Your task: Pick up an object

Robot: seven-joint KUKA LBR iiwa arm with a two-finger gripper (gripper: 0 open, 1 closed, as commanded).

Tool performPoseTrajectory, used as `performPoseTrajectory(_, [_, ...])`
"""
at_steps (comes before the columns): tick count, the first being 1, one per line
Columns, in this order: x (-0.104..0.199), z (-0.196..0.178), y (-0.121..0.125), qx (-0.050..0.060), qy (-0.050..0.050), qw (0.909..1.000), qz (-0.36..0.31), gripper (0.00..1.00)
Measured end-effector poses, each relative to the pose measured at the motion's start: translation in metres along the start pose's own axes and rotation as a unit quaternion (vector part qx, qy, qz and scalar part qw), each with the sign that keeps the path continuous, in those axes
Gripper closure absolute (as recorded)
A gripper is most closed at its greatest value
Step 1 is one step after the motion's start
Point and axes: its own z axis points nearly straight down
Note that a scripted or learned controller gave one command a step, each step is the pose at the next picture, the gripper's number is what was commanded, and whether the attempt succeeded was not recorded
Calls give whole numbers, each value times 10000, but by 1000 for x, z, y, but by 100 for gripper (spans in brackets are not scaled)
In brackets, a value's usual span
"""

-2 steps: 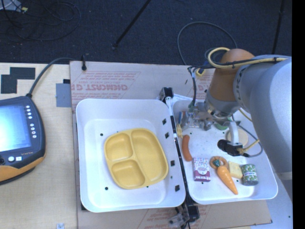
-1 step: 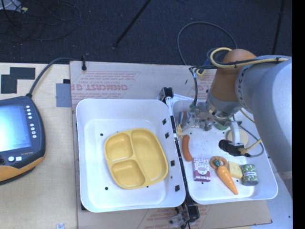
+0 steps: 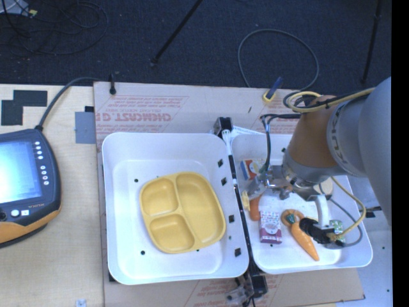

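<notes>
Camera view has the claw (image 3: pixel 271 185) dipped low into the right bin (image 3: pixel 358 258), presumably because that's where the loose stuff sits. Can't tell its state or whether it has anything. The orange carrot (image 3: pixel 303 238) lies just below-right of it, a small red-and-white packet (image 3: pixel 271 226) right under it. The yellow divided tray (image 3: pixel 182 211) sits alone in the left bin (image 3: pixel 121 235), well off to its left.
</notes>
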Motion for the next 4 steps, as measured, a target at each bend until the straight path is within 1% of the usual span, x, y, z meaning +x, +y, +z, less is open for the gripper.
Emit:
performPoseTrajectory(1, [-4, -10, 73, 44, 52, 10000, -54, 0])
performPoseTrajectory(2, [-4, 5, 70, 77, 62, 9999, -50, 0])
performPoseTrajectory(3, [4, 4, 71, 61, 51, 10000, -48, 0])
performPoseTrajectory(4, [-4, 3, 18, 50, 66, 10000, -34, 0])
